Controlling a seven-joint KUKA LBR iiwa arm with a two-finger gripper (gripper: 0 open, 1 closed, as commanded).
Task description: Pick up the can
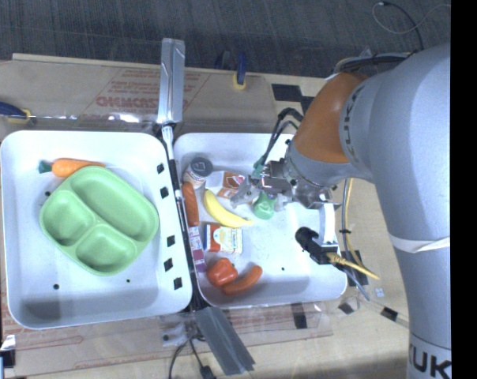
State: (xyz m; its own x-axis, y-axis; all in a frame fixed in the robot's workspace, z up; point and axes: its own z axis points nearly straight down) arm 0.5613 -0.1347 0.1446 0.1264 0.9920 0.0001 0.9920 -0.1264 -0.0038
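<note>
The can (197, 169) is seen lying untouched at the right bin's (302, 287) upper left, apart from the gripper (258, 193) poised over the clutter. Whether the jaws are released or clenched cannot be told, so the pick is judged not yet begun.

In the right bin (302, 279), the can (197, 181) stands hard against the left wall, with a banana (225, 210) just right of it and a carton (223, 239) nearer, so only its top looks open. The gripper (264, 194) hangs over a green item (264, 208) mid-bin. Bare floor lies at the near right. In the left bin (25, 290), a green tray (99, 219) fills the middle.
</note>
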